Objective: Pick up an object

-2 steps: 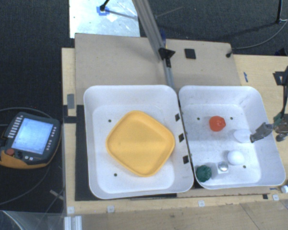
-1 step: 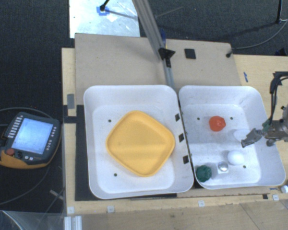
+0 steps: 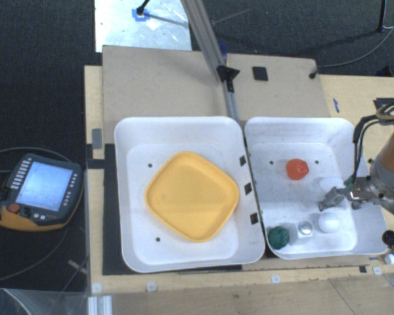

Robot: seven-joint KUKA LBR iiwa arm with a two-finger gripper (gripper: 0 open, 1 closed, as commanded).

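Note:
In the right bin point(image 3: 341, 131) lie a red ball point(image 3: 297, 169), a dark green object point(image 3: 279, 235) in the front left corner, a small silver piece point(image 3: 305, 228) and a white ball point(image 3: 328, 222). A pale whitish object point(image 3: 329, 184) rests near the bin's right side. My gripper point(image 3: 335, 197) reaches in from the right and hangs low between that pale object and the white ball, just above both. Nothing is visibly held in it.
A large yellow square plate point(image 3: 192, 204) lies in the left bin point(image 3: 132, 143). A teach pendant point(image 3: 38, 191) sits on the floor at the left. A slanted metal pole point(image 3: 207, 35) rises behind the bins over a cardboard sheet point(image 3: 157, 84).

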